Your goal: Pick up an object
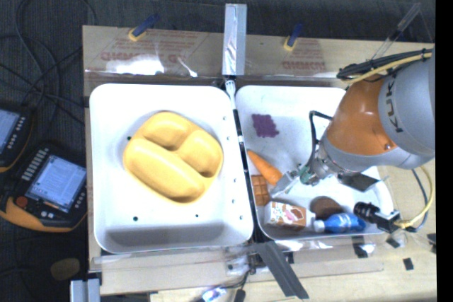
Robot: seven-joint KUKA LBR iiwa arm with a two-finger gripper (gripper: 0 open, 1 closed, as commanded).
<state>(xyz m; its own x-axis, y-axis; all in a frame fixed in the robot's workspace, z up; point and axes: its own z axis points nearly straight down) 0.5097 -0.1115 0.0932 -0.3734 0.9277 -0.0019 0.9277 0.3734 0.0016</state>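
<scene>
The gripper (289, 182) hangs low in the right bin (297, 104), at the end of the grey arm (414, 109) with its orange band (357, 127), which comes in from the right. Whether the gripper is open or closed cannot be told; its tip is a pale blur, and nothing can be seen held in it.

Just left of the gripper, touching or nearly touching its tip, lies a carrot (263, 166). Its long axis runs on a slant, with the narrow end toward the upper left, near the wall between the bins, and the thick end toward the lower right, under the gripper. Directly below the carrot's thick end sits a waffle-patterned brown piece (260, 189), against the dividing wall.

Below the gripper, near the front wall, lies a small carton (285, 215) with a red-and-white printed face; its printing is too small to read. To the gripper's lower right rests a dark brown rounded object (325, 206), and just below that a blue bottle (337, 223) lies on its side, long axis left to right. Above and left of the gripper, well apart, is a purple patch (265, 125) on the bin floor.

Far to the gripper's left, the left bin (106, 152) holds a large yellow lobed object (173, 155).

Part of a dark letter "K" shows on the arm's grey casing.
</scene>
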